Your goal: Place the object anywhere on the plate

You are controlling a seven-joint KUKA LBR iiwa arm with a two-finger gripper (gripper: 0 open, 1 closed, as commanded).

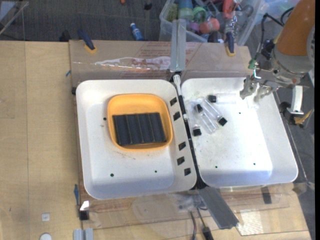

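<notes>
Lower edge of the frame: a grey flat strip (218,210) lies on the wooden surface (35,134) just below the junction of the two bins, with dark cables beside it. Left bin (95,176), white and shallow, fills the centre-left of the frame. In its upper middle sits the plate (114,104), orange-yellow with rounded corners. A black ribbed block (139,129), divided into parallel bars, lies flat on the plate and covers most of its lower half. Right bin (260,159), white, stands beside the left bin; a row of small black clips (181,145) runs down the seam between them. In the upper-left part of the right bin lies a cluster of clear tubes with black caps (210,115), resting on the bin floor and near the seam. The end effector (253,93) hangs over the upper-right corner of the right bin, well apart from the tube cluster and from the plate; nothing is seen between its fingers, and whether they are spread or closed cannot be told. Above it, at the right edge of the frame, shows the orange band (297,26) of the arm. Top centre: a clear storage box (212,6) of mixed coloured items stands beyond the bins.
</notes>
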